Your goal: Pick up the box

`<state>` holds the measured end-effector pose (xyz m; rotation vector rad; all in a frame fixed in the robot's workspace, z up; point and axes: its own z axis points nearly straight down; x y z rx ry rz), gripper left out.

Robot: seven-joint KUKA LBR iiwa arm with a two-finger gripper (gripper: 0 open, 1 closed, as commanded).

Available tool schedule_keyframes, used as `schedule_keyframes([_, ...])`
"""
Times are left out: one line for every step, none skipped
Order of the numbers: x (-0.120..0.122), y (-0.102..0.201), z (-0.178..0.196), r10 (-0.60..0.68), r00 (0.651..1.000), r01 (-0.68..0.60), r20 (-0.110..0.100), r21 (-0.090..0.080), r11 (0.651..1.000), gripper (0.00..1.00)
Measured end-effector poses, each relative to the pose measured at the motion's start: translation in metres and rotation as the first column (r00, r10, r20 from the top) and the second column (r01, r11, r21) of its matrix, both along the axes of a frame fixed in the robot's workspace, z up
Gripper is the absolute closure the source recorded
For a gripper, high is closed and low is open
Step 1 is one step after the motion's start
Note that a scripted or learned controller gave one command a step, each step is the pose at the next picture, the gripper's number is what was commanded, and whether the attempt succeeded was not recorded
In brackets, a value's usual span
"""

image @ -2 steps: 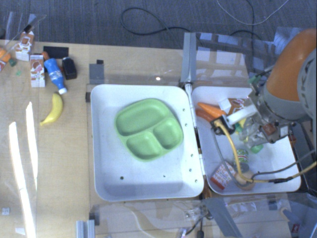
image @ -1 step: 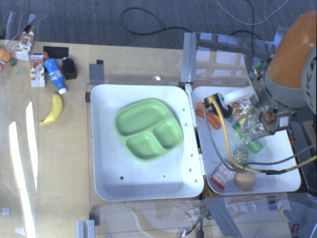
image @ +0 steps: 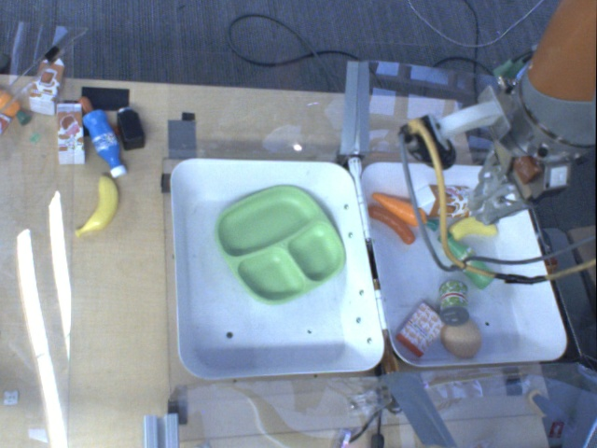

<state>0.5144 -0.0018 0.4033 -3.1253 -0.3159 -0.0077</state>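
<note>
Hovering with fingers apparently spread and empty, the gripper risks pinching the yellow toy just below them, while the box lies well beyond.

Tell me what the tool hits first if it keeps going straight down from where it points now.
Most likely the yellow item lying right under the tool in the right bin, though depth is hard to judge. The box sits well off that line.

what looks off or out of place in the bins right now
Nothing looks spilled or broken. The box lies tilted in the right bin, near its front edge beside a can, while the hand is farther back over a yellow item.
</note>
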Motion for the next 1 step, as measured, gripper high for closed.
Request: schedule_keyframes([0.0629,-0.0275,-0.0111,0.132,0.991,-0.132,-0.004,-0.002,0.991,1.00])
